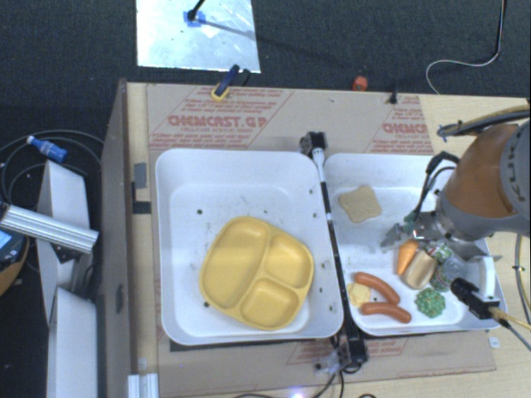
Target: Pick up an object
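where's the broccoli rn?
In the camera view the broccoli lies in the right bin's near right corner, just right of the two sausages and below the gripper.

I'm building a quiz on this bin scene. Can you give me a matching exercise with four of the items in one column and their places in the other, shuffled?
Things:
1. yellow divided plate
2. slice of bread
3. broccoli floret
4. two sausages

Places:
A. near front corner of the right bin, beside the gripper
B. alone in the left bin
C. far part of the right bin
D. front of the right bin, near the divider between the bins

Pairs: 1-B, 2-C, 3-A, 4-D
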Motion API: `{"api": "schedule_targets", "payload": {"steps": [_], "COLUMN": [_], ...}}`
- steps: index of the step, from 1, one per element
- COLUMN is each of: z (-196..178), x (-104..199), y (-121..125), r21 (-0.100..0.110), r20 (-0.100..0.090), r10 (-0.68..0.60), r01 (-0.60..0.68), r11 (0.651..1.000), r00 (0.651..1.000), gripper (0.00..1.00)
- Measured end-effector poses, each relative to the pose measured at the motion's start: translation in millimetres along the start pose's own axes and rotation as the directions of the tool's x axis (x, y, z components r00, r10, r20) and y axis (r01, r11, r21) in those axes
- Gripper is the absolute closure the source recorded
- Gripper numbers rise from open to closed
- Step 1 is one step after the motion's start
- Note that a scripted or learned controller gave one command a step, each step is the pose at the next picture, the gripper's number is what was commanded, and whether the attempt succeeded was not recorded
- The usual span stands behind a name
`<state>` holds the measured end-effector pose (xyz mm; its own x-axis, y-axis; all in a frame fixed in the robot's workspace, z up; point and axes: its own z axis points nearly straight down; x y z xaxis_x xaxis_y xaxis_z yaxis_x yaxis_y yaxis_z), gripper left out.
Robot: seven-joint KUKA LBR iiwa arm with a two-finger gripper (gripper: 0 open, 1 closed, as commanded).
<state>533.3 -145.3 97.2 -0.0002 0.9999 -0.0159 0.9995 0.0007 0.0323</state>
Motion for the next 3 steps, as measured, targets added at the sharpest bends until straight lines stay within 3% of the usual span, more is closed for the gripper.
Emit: {"api": "schedule_targets", "payload": {"steps": [1, 2, 3], "z": [-5.4, -12.7, -90.2], "x": [2.6, 54.5, 140.5], "y": [-1.7, 9.2, -9.9], "r21": [0.009, 0.031, 0.03], "r20": [-0.007, -0.017, -0.018], "r10": [-0.002, -0.003, -0.004], "r01": [0.002, 0.003, 0.004], "r11": [1.0, 1.0, 1.0], "r00": [1.0, 1.0, 1.0], "gripper": [1.0, 1.0, 1.0]}}
